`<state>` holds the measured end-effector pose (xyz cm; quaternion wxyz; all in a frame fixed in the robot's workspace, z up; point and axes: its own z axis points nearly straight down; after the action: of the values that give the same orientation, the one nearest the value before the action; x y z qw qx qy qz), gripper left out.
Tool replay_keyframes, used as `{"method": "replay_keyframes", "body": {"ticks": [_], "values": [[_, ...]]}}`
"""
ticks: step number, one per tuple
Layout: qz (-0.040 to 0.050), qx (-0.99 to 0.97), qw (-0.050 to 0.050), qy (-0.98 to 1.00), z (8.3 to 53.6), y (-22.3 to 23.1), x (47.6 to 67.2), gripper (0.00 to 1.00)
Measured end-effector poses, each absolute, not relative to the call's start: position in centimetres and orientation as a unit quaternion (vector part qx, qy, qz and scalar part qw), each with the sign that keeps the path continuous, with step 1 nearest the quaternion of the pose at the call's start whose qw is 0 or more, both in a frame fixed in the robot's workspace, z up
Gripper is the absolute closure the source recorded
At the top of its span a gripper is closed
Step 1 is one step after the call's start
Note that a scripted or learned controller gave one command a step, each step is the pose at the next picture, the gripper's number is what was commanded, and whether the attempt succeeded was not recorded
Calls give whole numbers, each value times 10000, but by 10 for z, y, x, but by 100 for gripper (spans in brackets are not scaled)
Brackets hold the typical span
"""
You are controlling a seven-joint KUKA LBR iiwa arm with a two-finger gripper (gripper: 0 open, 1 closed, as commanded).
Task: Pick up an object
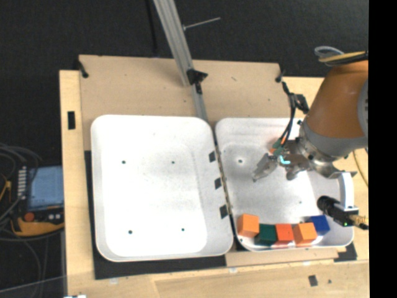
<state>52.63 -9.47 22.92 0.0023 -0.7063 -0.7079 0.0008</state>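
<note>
The gripper [276,164] is hanging over the middle of the right bin [248,135], its two fingers [263,166] spreading apart with nothing between them. The blocks are lying well apart from it, lined up along that bin's near wall: an orange block [249,224], a green block [267,233], two more orange blocks [285,232] [304,231] and a blue block [320,224], each touching or just beside its neighbour. No writing is showing clearly enough to read. The left bin [155,185] is sitting beside the right one on a pale wooden bench [180,79]. A grey metal post [177,39] is slanting up from between the bins. Left of the bench, a blue box [46,188], perhaps some controller, is resting among cables on the dark floor [62,17].
</note>
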Motion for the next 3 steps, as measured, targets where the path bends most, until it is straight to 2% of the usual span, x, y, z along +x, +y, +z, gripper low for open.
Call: {"method": "replay_keyframes", "body": {"ticks": [1,3], "values": [[-7,-7075,1,-7068,231,-95,527,0],[21,-7078,12,-7064,137,-99,512,0]]}}
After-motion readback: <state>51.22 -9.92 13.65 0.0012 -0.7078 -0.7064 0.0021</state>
